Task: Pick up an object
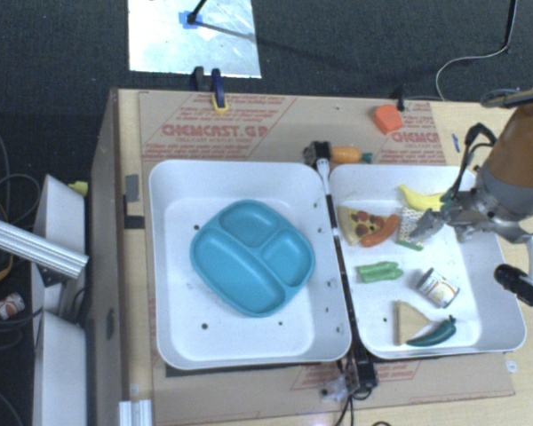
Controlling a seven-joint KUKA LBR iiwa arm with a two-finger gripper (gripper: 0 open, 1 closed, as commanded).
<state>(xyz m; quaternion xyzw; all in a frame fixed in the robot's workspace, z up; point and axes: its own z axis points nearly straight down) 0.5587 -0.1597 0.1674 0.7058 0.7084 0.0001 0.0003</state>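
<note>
Near desk edge: the desk [249, 118] is covered by a brown sheet printed with red lettering; a thin strip of it shows below both bins.
Left bin: the left bin [173, 327] is a shallow white tray with rounded corners. It holds a blue divided plate [251, 257] lying flat and turned at an angle near its middle. Bare white floor rings the plate on every side, widest along the near and left walls.
Right bin: the right bin [506, 322] touches the left one along a shared middle rim. It is much more crowded.
Right bin, near: a dark green pepper [433, 332] lies against a tan wedge [406, 319] by the near wall. Just beyond them a small can [436, 286] lies on its side, and a green bean pod [377, 272] lies to its left. Open floor sits between the can and the right wall.
Right bin, far: a pizza slice [362, 223] with a red sausage shape lies by the middle rim. A yellow banana [421, 197] lies near the far wall.
Gripper: the gripper [424, 228] reaches in from the right, low over the bin between the pizza slice and the banana. Whether it is wide or narrow, I cannot tell.
Arm: the grey arm [515, 180] with its orange band covers the bin's far right corner.
Beyond the bins: an orange carrot [346, 155] rests by the far rim, and an orange block [387, 118] sits farther back on the desk.
</note>
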